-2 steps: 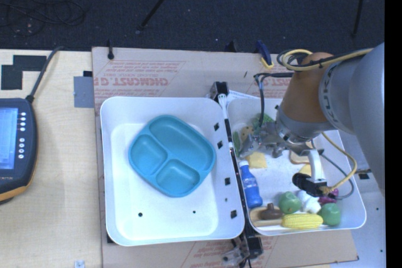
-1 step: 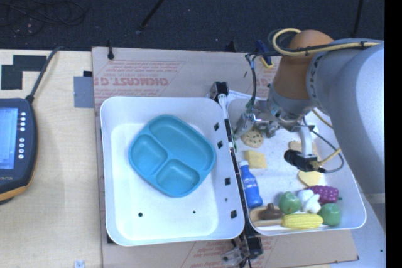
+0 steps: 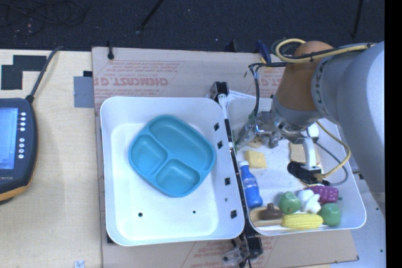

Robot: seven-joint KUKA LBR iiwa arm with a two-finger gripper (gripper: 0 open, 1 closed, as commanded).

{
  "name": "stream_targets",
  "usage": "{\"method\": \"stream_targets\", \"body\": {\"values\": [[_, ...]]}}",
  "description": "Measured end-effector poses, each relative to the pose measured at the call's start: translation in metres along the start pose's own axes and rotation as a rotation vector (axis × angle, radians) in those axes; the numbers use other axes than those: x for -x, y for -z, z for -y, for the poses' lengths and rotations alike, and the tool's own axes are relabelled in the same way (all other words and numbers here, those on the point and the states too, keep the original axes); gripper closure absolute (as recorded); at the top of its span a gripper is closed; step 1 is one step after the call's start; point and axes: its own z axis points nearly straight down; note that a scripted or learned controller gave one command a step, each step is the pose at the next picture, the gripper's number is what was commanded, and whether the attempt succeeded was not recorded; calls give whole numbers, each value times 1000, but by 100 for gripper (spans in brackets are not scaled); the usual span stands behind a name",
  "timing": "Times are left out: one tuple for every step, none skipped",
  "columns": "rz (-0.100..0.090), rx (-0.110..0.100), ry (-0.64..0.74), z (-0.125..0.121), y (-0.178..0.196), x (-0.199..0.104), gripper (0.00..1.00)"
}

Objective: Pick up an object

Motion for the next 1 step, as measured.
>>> {"method": "stream_targets", "body": {"values": [[1,5,2,-25,1,16,0]]}}
